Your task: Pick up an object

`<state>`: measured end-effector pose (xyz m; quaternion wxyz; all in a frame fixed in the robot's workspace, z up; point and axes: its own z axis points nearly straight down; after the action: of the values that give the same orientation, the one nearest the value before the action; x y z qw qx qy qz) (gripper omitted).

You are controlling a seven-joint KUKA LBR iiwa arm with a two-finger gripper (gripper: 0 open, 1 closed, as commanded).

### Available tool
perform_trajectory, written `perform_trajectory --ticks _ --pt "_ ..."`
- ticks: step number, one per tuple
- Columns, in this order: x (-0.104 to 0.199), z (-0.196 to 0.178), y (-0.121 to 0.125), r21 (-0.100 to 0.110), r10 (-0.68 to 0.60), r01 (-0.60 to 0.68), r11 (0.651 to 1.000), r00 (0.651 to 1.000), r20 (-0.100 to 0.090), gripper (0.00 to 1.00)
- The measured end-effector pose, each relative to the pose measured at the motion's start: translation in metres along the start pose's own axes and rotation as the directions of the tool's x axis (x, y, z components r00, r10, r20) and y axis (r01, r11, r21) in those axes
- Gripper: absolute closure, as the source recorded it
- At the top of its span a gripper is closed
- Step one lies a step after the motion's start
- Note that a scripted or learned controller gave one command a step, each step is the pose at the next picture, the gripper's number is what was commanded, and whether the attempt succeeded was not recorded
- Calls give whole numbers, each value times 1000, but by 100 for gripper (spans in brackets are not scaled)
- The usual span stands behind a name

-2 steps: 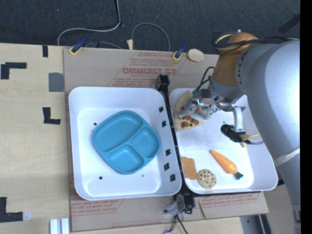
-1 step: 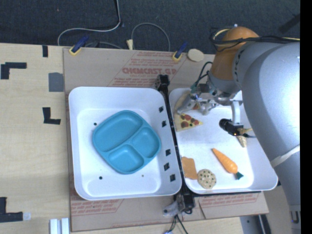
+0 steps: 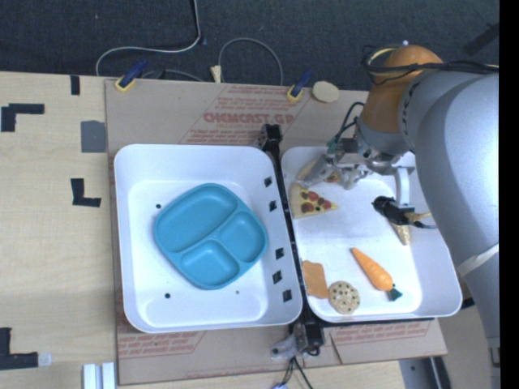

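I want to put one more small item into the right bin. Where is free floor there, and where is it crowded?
In the right bin, bare floor lies in the middle, bordered by the pizza slice above, the carrot to the right, and the cracker and cookie below. The top edge is crowded: the gripper hangs there.
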<state>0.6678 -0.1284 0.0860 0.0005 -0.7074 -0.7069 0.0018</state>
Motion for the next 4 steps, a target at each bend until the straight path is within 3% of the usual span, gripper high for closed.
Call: perform_trajectory --ticks 1,2,3,4 --pt "-39 -2 -105 -8 4 -4 1000 1000 1 0" --pt "-66 -18 -169 1 4 -4 1000 1000 -1 0" --pt "-32 0 -183 -12 0 0 1000 1000 6 0" --pt "-34 -11 -181 -14 2 -2 1000 1000 7 100"
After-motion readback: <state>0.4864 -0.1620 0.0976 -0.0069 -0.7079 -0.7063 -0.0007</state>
